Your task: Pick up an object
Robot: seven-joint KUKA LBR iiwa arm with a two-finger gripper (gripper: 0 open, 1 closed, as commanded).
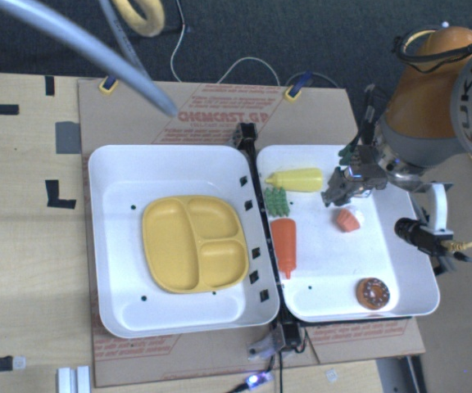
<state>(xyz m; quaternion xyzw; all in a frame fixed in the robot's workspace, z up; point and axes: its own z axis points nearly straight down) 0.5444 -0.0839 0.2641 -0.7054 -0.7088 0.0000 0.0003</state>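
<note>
Fingers (338, 195) above salmon piece (347, 220), right bin (420, 297)

cardboard sheet (211, 115) | red print | reads "CHEMCAST"

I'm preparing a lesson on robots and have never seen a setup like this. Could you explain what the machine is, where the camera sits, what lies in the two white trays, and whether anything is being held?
The picture is taken by one fixed camera above the bench, looking down at a slant. The grey and orange machine on the right is a robot arm; its gripper hangs over the right bin. That bin holds a toy corn cob, a carrot, a small red piece just below the gripper, and a round brown donut-like piece. The left bin holds a yellow divided plate. Nothing is visibly held.
</note>
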